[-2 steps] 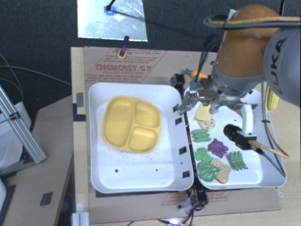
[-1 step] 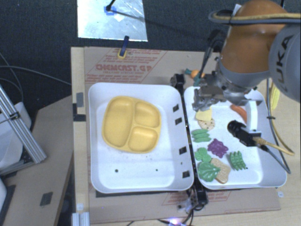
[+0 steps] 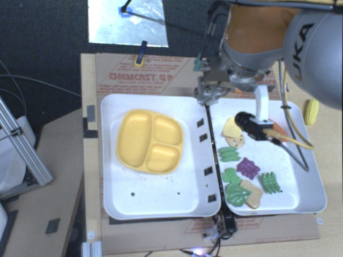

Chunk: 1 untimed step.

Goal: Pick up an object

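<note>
The left bin holds one thing, a yellow divided plate, lying flat with its three hollows facing up. Right of the plate and a little farther back, the gripper hangs over the far end of the seam where the two bins meet; whether it is released or clenched cannot be told, and nothing shows in its grasp.

The things to pick all lie farther right of the plate, in the right bin. Nearest the plate are a pale yellow wedge, a round tan biscuit touching its near edge, and a green pea pod just in front of that. Nearer the camera than the plate's front edge are a green leaf and a tan cracker touching it. A purple grape bunch lies right of the pod, and a ridged green piece is farthest from the plate
</note>
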Available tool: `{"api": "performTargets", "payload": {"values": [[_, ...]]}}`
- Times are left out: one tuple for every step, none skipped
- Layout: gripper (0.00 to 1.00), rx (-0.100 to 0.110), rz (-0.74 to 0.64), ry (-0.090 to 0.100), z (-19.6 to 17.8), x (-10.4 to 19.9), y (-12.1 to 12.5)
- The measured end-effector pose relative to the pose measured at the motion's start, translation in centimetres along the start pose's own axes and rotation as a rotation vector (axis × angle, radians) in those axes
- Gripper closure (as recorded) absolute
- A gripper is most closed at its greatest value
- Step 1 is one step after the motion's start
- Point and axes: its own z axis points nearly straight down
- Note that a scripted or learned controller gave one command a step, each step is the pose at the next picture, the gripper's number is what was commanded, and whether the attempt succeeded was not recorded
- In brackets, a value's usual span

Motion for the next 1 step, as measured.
{"api": "performTargets", "payload": {"values": [[1.0, 0.01, 0.0, -0.001, 3.66, 6.89, -1.52]]}}
